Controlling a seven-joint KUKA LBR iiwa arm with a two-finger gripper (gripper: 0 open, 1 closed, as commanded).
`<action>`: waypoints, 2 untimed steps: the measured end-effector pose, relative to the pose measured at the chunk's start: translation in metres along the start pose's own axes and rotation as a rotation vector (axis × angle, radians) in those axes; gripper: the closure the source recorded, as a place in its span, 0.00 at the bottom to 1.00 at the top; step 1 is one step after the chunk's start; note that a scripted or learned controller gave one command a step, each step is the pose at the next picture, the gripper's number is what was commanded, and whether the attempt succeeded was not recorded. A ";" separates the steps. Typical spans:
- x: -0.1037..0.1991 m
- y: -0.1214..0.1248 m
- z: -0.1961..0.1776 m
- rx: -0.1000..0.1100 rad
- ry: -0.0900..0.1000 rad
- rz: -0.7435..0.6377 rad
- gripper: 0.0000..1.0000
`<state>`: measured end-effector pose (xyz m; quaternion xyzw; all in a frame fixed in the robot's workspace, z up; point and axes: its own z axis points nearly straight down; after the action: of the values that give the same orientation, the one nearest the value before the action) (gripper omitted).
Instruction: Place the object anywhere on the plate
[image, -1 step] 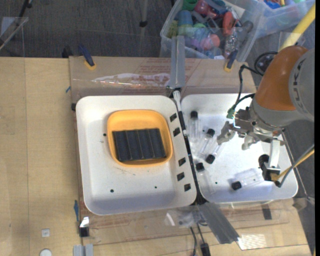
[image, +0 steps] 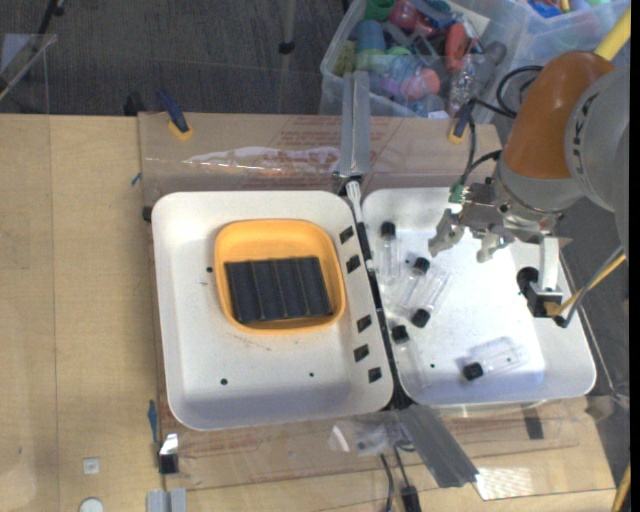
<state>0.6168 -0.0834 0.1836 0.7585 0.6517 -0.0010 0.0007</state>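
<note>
Camera view puts the vials (image: 425, 290) in the right bin (image: 560, 370): clear tubes with black caps, a loose cluster near the divider and one more (image: 492, 357) apart toward the near edge. We judge any of them could be the object to move. The lone vial lies flat, long axis running left to right with a slight tilt, cap at the lower left; those in the cluster lie at mixed angles, too clear for us to trace. The gripper (image: 468, 238) hangs above the bin's far side with its fingers spread and nothing between them. The plate (image: 228, 245), orange with a dark ribbed insert, sits in the left bin (image: 180, 350). Our worry: a round, smooth tube may roll or squirt from the fingers, and crowded neighbours may get nudged or pinched together.
</note>
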 end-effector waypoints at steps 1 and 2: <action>0.030 0.036 -0.005 -0.001 0.000 -0.090 1.00; 0.053 0.043 0.000 -0.003 0.001 -0.360 1.00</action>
<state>0.6672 -0.0371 0.1839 0.6296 0.7769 0.0003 0.0015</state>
